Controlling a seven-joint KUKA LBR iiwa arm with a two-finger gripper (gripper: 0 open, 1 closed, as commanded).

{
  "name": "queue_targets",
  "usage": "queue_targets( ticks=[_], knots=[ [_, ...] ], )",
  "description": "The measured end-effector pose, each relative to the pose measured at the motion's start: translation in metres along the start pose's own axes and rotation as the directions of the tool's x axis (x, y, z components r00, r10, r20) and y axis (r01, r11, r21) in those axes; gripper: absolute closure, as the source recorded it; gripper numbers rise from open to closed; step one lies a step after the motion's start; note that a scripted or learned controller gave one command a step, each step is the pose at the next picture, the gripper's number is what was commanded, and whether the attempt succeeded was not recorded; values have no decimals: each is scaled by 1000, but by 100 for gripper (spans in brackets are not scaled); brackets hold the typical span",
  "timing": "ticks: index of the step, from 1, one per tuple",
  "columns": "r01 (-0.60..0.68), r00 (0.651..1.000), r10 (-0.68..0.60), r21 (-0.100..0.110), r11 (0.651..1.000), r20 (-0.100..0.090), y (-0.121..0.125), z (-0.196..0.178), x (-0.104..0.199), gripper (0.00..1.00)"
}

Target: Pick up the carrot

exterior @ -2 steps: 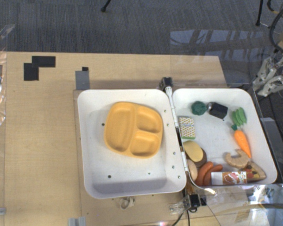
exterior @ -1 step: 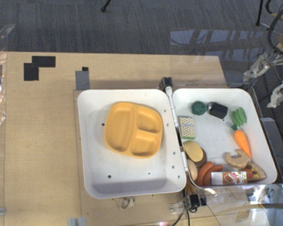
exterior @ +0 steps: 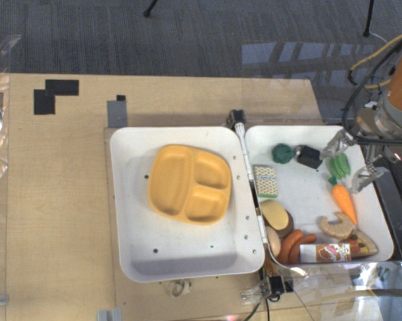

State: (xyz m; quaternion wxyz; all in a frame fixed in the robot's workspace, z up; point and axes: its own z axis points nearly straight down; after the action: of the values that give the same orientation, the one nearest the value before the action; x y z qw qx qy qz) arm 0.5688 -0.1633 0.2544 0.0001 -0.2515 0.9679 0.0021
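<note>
Approach step — carrot (exterior: 344, 202) not yet gripped.
My end effector (exterior: 352, 160) hangs spread above it; next I descend, then pinch.

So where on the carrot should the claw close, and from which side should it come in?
Probably across the orange body of the carrot, around its middle, coming straight down from above. It lies flat in the right bin, green top toward the far side and tip toward the near side, so closing across its width looks safest. The claw hovers by the leafy end, and the bin's right wall is close, so a sideways approach looks cramped.
</note>
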Motion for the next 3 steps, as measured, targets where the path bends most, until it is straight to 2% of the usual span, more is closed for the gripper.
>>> queue_targets(
  ticks=[1,2,3],
  knots=[
    [-86,996,86,0,996,-3,-9,141,73,0],
    [-75,997,74,15,997,15,-6,164,78,0],
    [-69,997,68,23,997,23,-7,150,73,100]
  ],
)
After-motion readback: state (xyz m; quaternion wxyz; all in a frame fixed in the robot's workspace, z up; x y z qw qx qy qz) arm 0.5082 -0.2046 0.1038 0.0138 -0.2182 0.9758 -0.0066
